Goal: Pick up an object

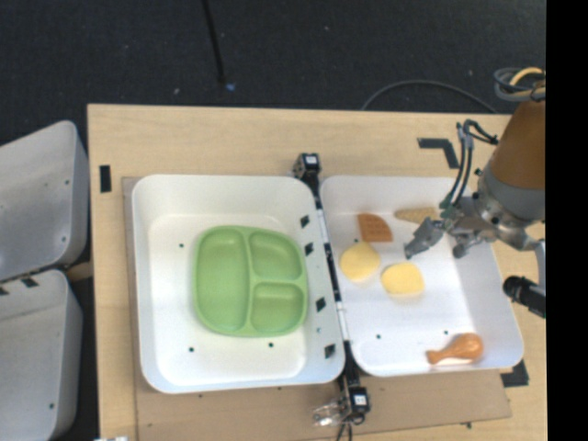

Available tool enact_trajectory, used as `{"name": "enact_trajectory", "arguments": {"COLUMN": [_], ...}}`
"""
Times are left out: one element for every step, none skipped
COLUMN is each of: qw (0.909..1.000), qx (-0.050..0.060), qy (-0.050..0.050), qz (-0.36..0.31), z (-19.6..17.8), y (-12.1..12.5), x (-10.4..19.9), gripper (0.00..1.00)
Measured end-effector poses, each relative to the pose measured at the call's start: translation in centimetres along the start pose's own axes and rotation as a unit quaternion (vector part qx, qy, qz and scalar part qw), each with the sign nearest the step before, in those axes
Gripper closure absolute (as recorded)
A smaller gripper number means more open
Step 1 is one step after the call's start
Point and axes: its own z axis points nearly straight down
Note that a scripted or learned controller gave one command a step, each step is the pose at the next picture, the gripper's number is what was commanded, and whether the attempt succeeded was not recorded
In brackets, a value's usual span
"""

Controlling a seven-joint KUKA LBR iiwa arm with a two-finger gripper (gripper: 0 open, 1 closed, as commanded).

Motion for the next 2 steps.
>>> {"name": "enact_trajectory", "arguments": {"qw": [1.0000, 1.0000], "qx": [-0.007, -0.004], "qy": [-0.001, -0.001], "qz": [-0.002, -0.001], "z": [-0.8, 4.7], "y": [0.3, 0.1], "x": [0.0, 1.0], "gripper": [0.00, 0.00]}}
